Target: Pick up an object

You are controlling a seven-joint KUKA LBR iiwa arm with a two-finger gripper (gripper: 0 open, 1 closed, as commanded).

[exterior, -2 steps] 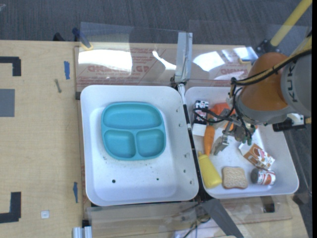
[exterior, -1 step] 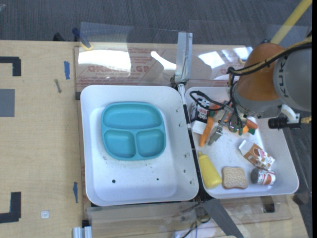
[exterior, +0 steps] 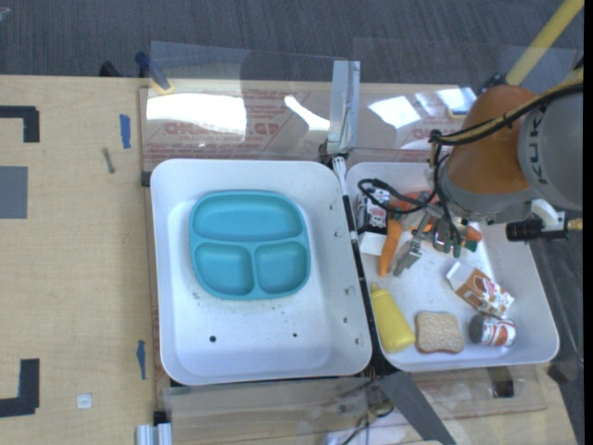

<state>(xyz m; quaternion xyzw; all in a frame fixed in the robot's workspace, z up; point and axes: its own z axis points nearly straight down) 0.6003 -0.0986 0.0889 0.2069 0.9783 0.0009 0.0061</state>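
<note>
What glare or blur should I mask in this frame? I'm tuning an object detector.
Camera view: bright window-like glare on the clear plastic sheet behind the bins; the teal three-compartment plate is evenly lit and sharp; the small objects under the two-finger gripper look soft and cluttered.

Even, bright overhead lighting; slightly soft focus throughout.

Strong white glare is seen on the clear panels (exterior: 243,109) behind the 2 bins, where print is washed out. Only faint, soft shadows are cast inside the left bin (exterior: 176,276) around the blue tray (exterior: 249,244). Fine detail is blurred among the small items in the right bin (exterior: 542,341).
</note>
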